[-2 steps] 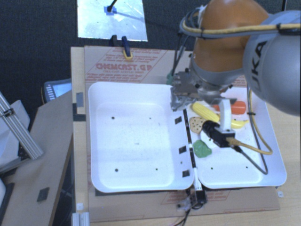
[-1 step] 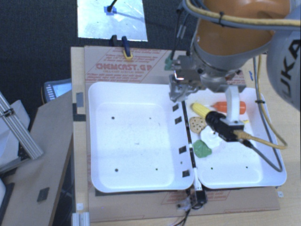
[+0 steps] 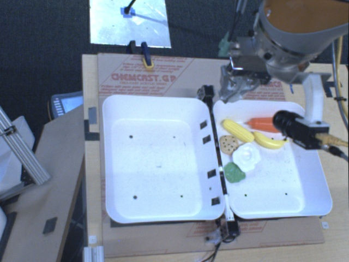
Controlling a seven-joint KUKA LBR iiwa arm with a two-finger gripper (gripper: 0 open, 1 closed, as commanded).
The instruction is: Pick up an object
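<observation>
Corn [image 3: 238, 130]: lies in right bin [image 3: 286, 192], far-left part, close to the divide between bins; long axis slanted, one end toward far-left, the other toward near-right. Not touched by gripper.

Carrot [image 3: 260, 124]: just view-right of corn, slightly farther back, lying roughly crosswise; its left tip meets or nearly meets corn.

Banana [image 3: 268, 141]: view-right of corn on the near side, curved, starts just beside corn's near-right end.

Cookie [image 3: 228, 144]: just near-left of corn, flat, round, brown with dark spots; touching or almost touching corn.

White piece [image 3: 247, 157]: on near side of corn, just beside cookie; lumpy, kind not clear.

Green piece [image 3: 235, 172]: farther toward the near side from corn, touching white piece's near-left edge.

Gripper [image 3: 235, 91]: beyond corn, over far rim of right bin, well above the objects; holds nothing visible. Open or closed: cannot tell from this angle.

Left bin [image 3: 158, 162]: view-left of corn, across the divide.

Cardboard [image 3: 142, 76] with red print: under both bins, exposed beyond corn to the far-left.
</observation>
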